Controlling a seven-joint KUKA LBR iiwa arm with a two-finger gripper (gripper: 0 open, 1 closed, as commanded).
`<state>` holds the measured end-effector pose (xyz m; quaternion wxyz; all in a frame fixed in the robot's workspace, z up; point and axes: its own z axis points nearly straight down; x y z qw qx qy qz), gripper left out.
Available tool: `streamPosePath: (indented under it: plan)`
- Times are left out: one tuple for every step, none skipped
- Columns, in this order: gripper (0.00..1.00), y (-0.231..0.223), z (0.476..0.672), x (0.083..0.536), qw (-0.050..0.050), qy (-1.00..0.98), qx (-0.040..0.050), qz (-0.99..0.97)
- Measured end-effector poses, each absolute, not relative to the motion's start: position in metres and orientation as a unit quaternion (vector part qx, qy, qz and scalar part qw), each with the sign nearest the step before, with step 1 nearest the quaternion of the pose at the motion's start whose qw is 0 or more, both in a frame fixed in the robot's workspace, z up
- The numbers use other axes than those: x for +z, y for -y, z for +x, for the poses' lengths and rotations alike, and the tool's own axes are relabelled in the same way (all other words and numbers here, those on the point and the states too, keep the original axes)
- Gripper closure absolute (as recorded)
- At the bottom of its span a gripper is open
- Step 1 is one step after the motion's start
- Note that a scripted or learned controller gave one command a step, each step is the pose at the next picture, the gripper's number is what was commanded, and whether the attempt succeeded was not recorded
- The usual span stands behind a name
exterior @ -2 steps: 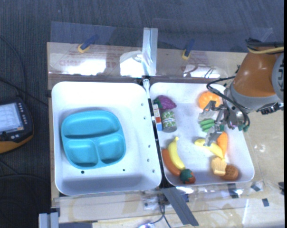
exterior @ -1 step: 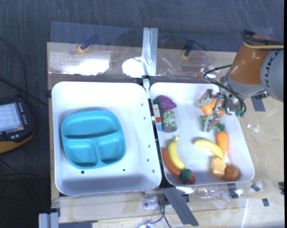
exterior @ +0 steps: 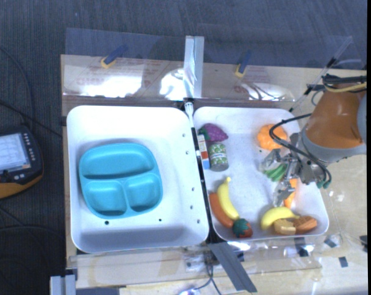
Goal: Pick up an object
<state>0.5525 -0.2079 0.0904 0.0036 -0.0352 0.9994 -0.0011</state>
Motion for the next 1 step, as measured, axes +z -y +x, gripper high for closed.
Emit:
streamPosePath:
  plan:
    - [1.0, 0.2075, 0.5564, 0.1036, 0.009, -0.999, -0.0043, -0.036]
